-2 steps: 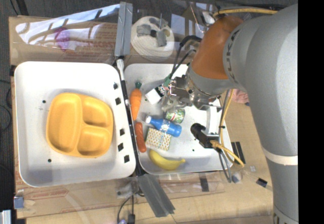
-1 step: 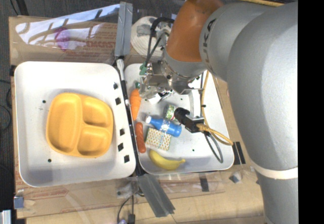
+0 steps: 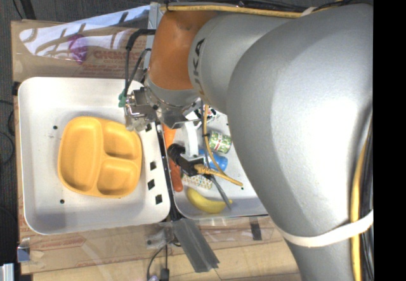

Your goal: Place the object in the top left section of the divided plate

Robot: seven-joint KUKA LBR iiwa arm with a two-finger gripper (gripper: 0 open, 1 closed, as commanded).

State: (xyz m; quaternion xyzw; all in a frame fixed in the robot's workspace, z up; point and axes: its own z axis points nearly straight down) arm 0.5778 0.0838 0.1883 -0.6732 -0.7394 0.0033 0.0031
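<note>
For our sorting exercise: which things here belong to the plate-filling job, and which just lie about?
Job: yellow divided plate; hand; left bin holding the plate.
Lying about in the right bin, one perhaps the object: banana; green can; orange-red piece.

Two white bins are counted: the left bin [image 3: 35,207] and the right bin [image 3: 244,203]. One yellow divided plate [image 3: 95,159] is counted in the left bin, and three sections are counted in it. In the right bin, one banana [image 3: 206,200], one green can [image 3: 220,142], one orange elongated item [image 3: 176,175] and one blue item [image 3: 219,162] are counted. Further items there are partly hidden by the one arm [image 3: 304,115] and cannot be counted.
</note>
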